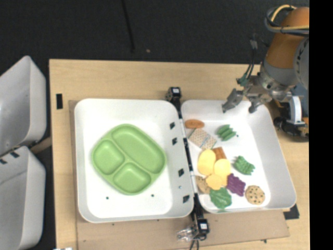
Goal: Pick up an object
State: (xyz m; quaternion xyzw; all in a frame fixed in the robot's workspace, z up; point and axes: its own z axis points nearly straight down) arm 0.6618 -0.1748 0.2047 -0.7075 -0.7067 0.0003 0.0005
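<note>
A pale wooden bench (62, 155) bears two white bins: left bin (83, 191), right bin (278, 160) touching, apparently clipped together.

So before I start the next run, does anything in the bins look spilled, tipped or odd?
Nothing stands out. The green three-compartment plastic tray lies flat in the left white bin. The toy food pieces, such as the round cookie, sit crowded but contained in the right white bin. The claw is at that bin's far edge.

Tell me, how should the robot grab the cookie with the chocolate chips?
Come straight down from above and pinch the cookie across its round edge. It lies flat in the right bin's near corner, slightly apart from the purple grapes, so there's probably finger room on its sides.
</note>
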